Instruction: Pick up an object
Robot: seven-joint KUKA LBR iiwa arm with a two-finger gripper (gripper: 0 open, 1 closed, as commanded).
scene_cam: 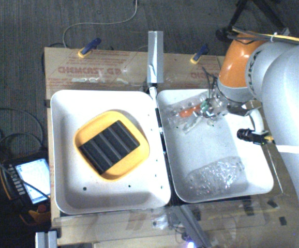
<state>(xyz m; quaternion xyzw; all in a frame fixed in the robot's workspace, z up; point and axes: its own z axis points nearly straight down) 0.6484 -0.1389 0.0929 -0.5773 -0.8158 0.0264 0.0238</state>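
My gripper (205, 109) is low in the far part of the right bin (253, 161), under the orange wrist band. It sits right against a small clear packet with orange and green bits (184, 112), which lies just to its left; whether they touch is unclear. A crumpled clear plastic piece (214, 175) lies near the front of the same bin. In the left bin (66, 138) rests a yellow block with a black ribbed top (111, 144), tilted diagonally.
A metal divider post (155, 58) stands at the back between the bins. Blue clamps (89, 47) hold the brown board behind them. The grey arm body (284, 97) covers the right bin's right side. A black fitting (249, 135) juts from the arm.
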